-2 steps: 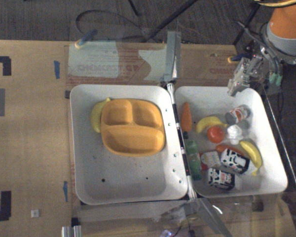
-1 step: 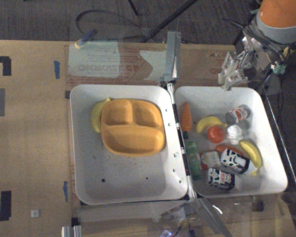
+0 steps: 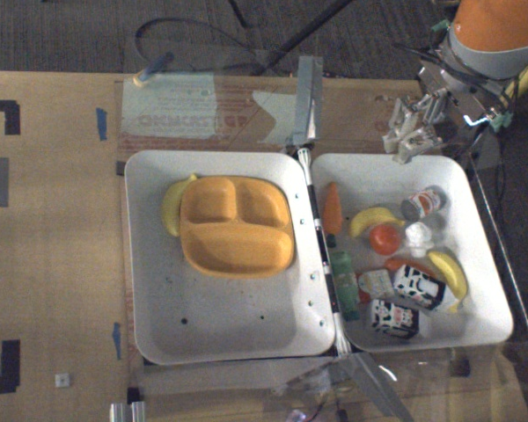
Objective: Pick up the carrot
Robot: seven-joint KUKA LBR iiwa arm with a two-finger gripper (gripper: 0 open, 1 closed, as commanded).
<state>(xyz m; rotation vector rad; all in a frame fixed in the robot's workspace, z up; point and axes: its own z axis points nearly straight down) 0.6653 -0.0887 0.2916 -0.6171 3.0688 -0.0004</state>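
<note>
The carrot is a slim orange piece lying lengthwise against the left wall of the right bin. My gripper hangs above the bin's far edge, up and to the right of the carrot and well apart from it. Nothing is between its fingers, which point down toward the bin rim.
The right bin also holds a yellow banana, a red tomato, a small can, a green bottle, a second banana and black-and-white cartons. The left bin holds an orange divided plate over a banana.
</note>
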